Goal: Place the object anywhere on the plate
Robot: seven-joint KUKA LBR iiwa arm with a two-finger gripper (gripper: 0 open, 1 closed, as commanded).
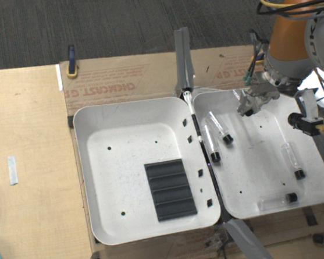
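Camera view, looking down at a slant: whether anything sits in the grey two-finger gripper (247,108) cannot be told, its tip a blur low over the back of the right shallow white bin (277,204), beneath the arm's orange band (291,34). Just beside it lie two clear plastic tubes with black caps, one (219,129) near the tip and a second (211,144) against the bin's left wall; a third tube (292,162) rests well apart toward the right, and a fourth (276,201) lies along the front rim. Any of them would likely be light, stiff and slick, prone to roll, and best pinched across the middle of the barrel. The plate appears to be the dark ribbed rectangular slab (170,189) in the left white bin (98,181), low and flat, so a tube may roll unless laid along its grooves. Both bins sit side by side on a cardboard sheet (127,80) over a pale wooden bench (38,217), with dark carpet (107,15) beyond.
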